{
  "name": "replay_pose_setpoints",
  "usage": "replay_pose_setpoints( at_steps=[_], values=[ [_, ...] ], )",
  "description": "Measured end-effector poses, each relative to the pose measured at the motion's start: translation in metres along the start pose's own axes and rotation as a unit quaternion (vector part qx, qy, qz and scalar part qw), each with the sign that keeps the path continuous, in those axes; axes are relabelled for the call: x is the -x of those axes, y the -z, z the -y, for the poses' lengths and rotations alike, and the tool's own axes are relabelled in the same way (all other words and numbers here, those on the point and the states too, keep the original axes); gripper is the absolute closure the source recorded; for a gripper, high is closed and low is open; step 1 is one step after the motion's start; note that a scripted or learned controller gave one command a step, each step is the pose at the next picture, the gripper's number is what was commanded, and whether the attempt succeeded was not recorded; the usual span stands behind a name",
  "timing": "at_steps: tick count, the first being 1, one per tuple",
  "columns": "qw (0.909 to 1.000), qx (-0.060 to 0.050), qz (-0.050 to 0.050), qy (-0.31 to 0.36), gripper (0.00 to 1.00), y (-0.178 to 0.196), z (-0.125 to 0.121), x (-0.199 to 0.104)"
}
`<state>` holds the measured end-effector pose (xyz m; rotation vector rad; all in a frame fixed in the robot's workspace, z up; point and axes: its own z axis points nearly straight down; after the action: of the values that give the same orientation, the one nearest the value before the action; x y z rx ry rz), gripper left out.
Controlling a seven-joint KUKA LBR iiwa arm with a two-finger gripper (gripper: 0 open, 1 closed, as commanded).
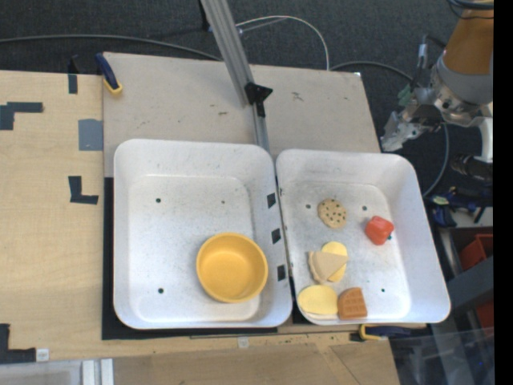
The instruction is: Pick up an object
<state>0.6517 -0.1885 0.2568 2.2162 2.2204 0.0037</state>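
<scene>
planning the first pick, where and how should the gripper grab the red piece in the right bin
Come straight down on the red piece and close across its short width. It is small and chunky, lies alone on the right bin floor, well apart from the cookie, so the fingers likely have room on both sides.

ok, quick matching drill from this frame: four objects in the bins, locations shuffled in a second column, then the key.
Things:
1. yellow bowl
2. cookie
3. red piece
4. brown square piece

Places:
A. right bin, near its right wall
B. left bin, front right area
C. right bin, front edge, beside a yellow disc
D. right bin, middle, toward the back

Pairs: 1-B, 2-D, 3-A, 4-C
</scene>
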Motion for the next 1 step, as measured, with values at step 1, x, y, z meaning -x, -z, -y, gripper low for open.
replay_pose_setpoints(
  at_steps=[1],
  values=[
    [1.0000, -0.002, -0.001, 0.002, 1.00, 0.0068, 0.0074, -0.0514]
  ],
)
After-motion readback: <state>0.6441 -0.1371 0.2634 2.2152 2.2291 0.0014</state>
